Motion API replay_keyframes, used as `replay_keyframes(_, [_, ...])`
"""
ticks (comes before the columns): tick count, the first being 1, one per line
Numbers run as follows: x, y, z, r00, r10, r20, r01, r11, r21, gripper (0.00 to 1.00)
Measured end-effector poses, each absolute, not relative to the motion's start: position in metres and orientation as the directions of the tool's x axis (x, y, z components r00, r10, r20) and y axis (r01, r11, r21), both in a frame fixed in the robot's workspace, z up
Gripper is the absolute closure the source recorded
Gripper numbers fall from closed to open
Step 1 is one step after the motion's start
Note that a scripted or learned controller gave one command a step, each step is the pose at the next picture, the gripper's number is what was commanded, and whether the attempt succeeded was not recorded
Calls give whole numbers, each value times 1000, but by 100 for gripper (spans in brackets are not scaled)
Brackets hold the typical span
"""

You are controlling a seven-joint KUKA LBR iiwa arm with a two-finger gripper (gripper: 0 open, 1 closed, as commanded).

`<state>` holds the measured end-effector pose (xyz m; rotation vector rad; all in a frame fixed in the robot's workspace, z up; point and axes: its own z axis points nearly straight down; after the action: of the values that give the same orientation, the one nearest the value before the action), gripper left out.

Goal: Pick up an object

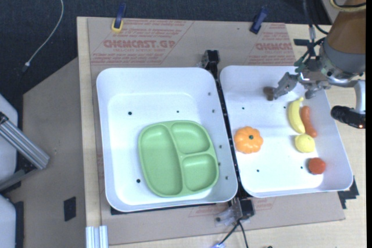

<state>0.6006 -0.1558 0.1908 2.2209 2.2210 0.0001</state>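
The robot arm's gripper (295, 85) is hovering, fingers spread and empty, over the right bin (256, 180), apparently approaching the banana (296, 117) just below, so it needs lowering next.

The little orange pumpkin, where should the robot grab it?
Grab the pumpkin across its round middle, coming straight down from above. It sits alone by the left wall of the right bin, stem up, so fingers should probably straddle it parallel to that wall.
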Motion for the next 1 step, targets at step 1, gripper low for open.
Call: replay_keyframes(1, [609, -153, 145, -1, 1000, 1, 1000, 1, -2, 0])
